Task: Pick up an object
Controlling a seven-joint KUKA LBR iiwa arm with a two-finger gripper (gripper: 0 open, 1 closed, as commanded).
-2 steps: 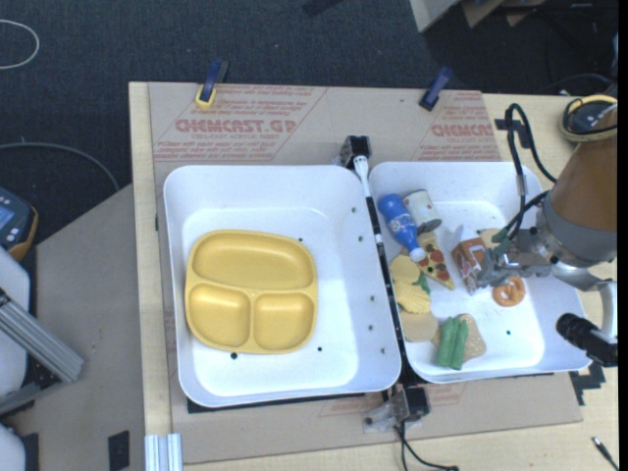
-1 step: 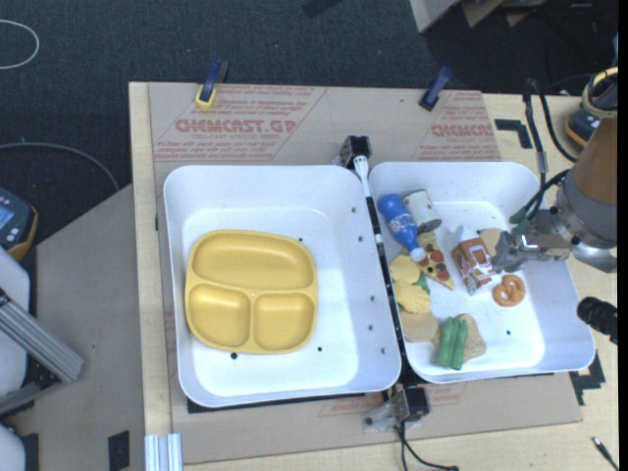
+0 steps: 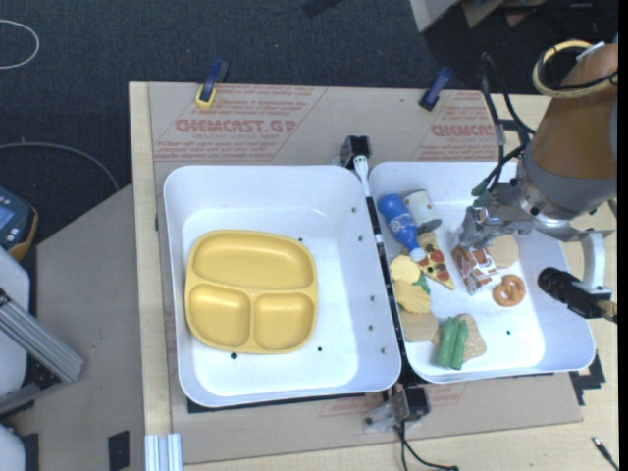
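Yellow plastic catches the eye first: a three-compartment tray [image 3: 252,289] lies flat in the left bin [image 3: 196,189], a little left of the bin's middle, with nothing on it that I can see. Both bins sit on a brown cardboard sheet [image 3: 245,121] printed with red lettering, held at the far edge by two clamps, one yellow-tipped [image 3: 209,85] and one blue [image 3: 436,88].

Moving across to the right bin [image 3: 549,346], its left half is crowded with small toy foods. A blue bottle [image 3: 398,218] lies near the far left corner with a pale cup-like thing [image 3: 420,204] touching it. Just toward me from those are a yellow piece [image 3: 406,281] and a pizza slice [image 3: 433,264]. Nearer the front wall a green item [image 3: 452,342] rests against a tan slab [image 3: 471,337].

Further right, the gripper [image 3: 478,232] hangs low over a red-and-white packet [image 3: 474,268], just beside or touching its far end; whether the fingers are wide or narrow I cannot tell, as the wrist hides them. A small brown pretzel [image 3: 508,289] lies just right of the packet. The grey arm with its orange band [image 3: 579,116] reaches in from the right edge.
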